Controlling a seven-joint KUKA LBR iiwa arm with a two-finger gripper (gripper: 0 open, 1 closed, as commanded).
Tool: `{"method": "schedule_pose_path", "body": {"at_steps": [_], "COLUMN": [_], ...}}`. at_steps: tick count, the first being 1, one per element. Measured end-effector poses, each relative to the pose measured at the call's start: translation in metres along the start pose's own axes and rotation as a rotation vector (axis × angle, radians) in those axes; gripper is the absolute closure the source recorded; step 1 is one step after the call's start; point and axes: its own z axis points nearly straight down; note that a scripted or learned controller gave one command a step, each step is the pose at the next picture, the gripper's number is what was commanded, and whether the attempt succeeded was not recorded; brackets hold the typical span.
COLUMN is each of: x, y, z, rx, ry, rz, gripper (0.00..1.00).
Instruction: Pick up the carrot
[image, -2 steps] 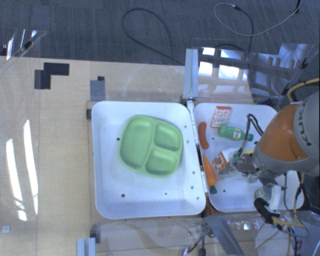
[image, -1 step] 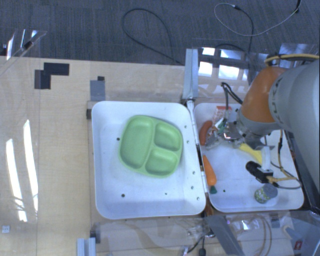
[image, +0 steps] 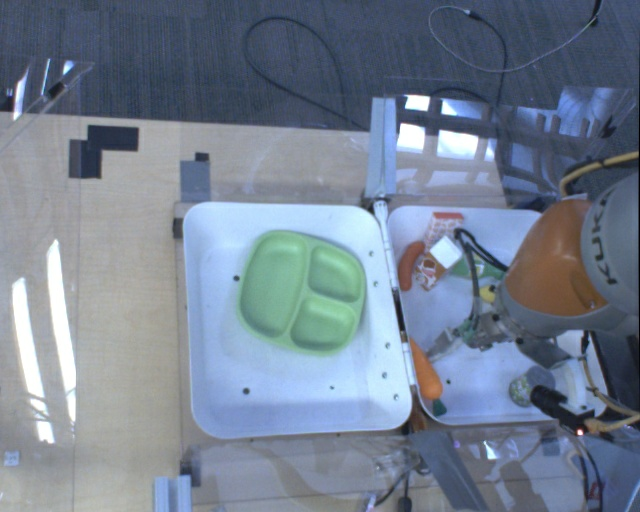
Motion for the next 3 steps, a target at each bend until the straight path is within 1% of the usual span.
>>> {"method": "schedule_pose_path", "body": {"at_steps": [1,2,3], "x": [0.005,0.001,0.005], "y": [-0.007,-0.010,0.006], "z": [-0.002,-0.001,0.000], "rx": [-0.009,-0.006,0.001], "ry": [-0.008,-0.003,0.004], "rz": [-0.183,-0.953,-1.198], "gripper": [0.00,0.00,0.00]}}
